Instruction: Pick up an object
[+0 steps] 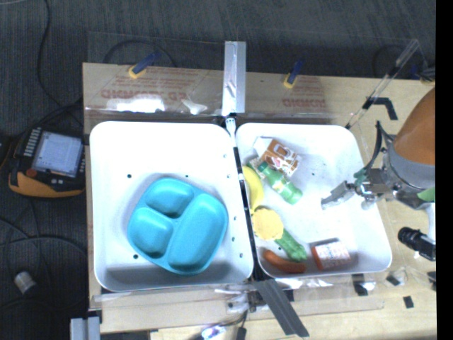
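- Because the task names no single thing, the nearest candidates are the toys heaped along the left and front of the right bin (354,147): a green bottle (282,185), a printed snack packet (278,157), a yellow banana (253,183), a round yellow piece (268,224), a green vegetable (291,246), a red-brown sausage (284,262) and a small red-and-white box (330,253).
- The green bottle lies flat, its long axis slanting from upper left to lower right, and sits to the left of the hand (340,195) across bare bin floor; the red-and-white box lies below and slightly left of the hand, near the front wall.
- The hand points left and slightly down over the right side of the right bin, well apart from every toy; nothing is seen between its fingers, and how far they are parted cannot be told at this scale.
- The left bin (106,190) holds a blue divided plate (178,223); both bins rest on the counter (177,83).
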`<action>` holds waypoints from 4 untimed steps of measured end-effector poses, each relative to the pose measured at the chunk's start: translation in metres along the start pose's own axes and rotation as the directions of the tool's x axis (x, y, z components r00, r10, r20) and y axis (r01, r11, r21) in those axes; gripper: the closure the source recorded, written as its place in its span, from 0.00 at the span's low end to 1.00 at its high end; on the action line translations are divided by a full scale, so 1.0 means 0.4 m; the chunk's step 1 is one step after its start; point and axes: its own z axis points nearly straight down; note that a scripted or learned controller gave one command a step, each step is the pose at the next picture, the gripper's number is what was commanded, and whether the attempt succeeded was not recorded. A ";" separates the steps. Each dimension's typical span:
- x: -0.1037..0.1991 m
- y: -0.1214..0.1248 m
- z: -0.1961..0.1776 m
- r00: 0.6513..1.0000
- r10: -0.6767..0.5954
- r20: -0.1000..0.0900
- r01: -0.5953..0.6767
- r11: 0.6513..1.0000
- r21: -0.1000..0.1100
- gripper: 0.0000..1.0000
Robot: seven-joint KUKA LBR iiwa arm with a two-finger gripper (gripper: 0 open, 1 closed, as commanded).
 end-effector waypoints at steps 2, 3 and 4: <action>0.050 0.044 0.057 1.000 0.000 0.002 0.000 1.000 0.001 0.00; 0.117 0.210 0.235 0.985 -0.171 0.007 0.171 0.985 -0.008 0.00; 0.115 0.324 0.249 0.998 0.063 -0.006 -0.062 0.994 0.094 0.00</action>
